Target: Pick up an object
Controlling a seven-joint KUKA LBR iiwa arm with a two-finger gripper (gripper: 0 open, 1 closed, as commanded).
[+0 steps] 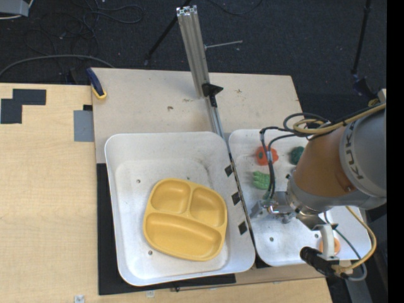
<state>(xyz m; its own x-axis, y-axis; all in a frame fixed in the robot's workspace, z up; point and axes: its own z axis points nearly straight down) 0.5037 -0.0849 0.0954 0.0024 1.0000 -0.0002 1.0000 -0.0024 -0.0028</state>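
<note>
Reaching into the right bin (pixel 278 248) from the right, the arm's gripper (pixel 276 208) hung just beside a small green toy (pixel 261 180), judged light, perhaps soft, best pinched across its narrow body; its grip could not be told.

2 white bins (pixel 126 169), 1 yellow divided plate (pixel 186 218), 2 green objects (pixel 261 180), 1 orange-red object (pixel 263 155)
</note>
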